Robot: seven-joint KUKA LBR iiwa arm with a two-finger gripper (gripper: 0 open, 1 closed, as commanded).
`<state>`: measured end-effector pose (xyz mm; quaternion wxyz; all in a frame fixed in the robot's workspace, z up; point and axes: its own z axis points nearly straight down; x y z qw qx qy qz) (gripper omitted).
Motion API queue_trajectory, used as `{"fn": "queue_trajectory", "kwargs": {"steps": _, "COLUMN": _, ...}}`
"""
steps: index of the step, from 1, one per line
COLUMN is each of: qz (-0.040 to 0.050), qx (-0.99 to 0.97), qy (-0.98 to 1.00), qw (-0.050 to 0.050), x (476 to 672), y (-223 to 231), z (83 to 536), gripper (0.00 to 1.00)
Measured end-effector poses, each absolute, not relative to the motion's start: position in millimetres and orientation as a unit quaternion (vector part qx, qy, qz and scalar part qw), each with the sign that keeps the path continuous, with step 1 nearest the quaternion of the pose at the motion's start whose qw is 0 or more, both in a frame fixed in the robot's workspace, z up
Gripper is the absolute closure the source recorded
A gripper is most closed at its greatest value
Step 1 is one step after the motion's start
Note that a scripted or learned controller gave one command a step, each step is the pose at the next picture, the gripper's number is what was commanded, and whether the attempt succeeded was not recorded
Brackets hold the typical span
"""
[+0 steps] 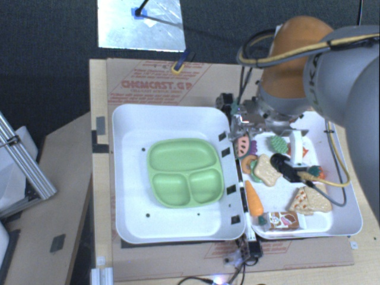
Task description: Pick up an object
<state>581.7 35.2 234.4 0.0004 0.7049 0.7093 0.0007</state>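
Jaws of the grey arm's gripper (246, 126) hang low over the right white bin's (350, 218) far-left corner, their spread impossible to tell, while the orange plastic carrot (254, 199) and neighbouring toy foods lie unlifted, so picking seems still ahead.

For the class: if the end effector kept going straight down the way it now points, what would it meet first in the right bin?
Probably the watermelon slice, directly beneath the end effector near the right bin's left wall; depth is unclear from this slant.

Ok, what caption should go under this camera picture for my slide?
Robot arm reaches over a bin of toy food, beside a green divided plate.
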Motion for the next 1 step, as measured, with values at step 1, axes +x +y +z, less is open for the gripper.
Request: {"fn": "queue_trajectory", "kwargs": {"steps": 1, "qz": 0.0002, "qx": 0.707, "qy": 0.707, "qw": 0.0, "x": 579.0, "y": 29.4, "z": 231.1, "gripper": 1.0}}
